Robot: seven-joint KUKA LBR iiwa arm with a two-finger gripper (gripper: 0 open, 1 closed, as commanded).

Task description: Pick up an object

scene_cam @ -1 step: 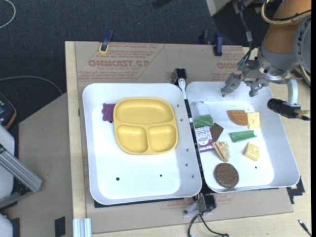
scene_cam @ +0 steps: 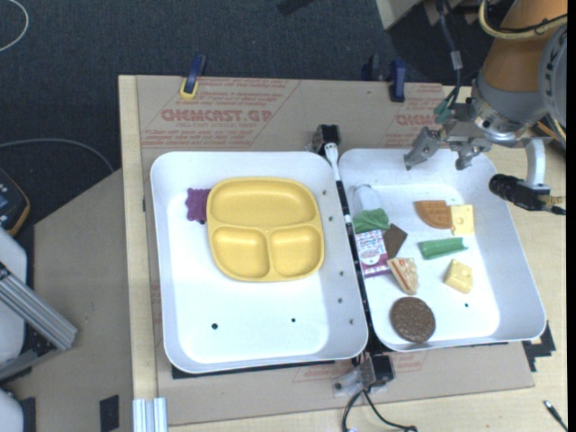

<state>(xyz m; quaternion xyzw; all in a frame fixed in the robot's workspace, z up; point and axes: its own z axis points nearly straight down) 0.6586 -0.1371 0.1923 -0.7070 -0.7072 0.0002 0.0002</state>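
Observation:
My gripper [scene_cam: 443,154] hangs over the back edge of the right bin [scene_cam: 513,295], open, with nothing between its fingers. Below it in that bin lie several toy foods: an orange toast piece [scene_cam: 433,213], a yellow cheese square [scene_cam: 463,219], a green bean [scene_cam: 441,247], a pale cheese wedge [scene_cam: 458,276], a pizza slice [scene_cam: 405,274], a round brown cookie [scene_cam: 413,319], a brown chocolate piece [scene_cam: 393,239], a green leafy item [scene_cam: 370,220] and a white packet [scene_cam: 370,250].
The left bin [scene_cam: 180,313] holds a yellow divided plate [scene_cam: 265,226] with a purple item [scene_cam: 196,204] at its left edge. The divider between the bins [scene_cam: 346,241] runs close to the packet.

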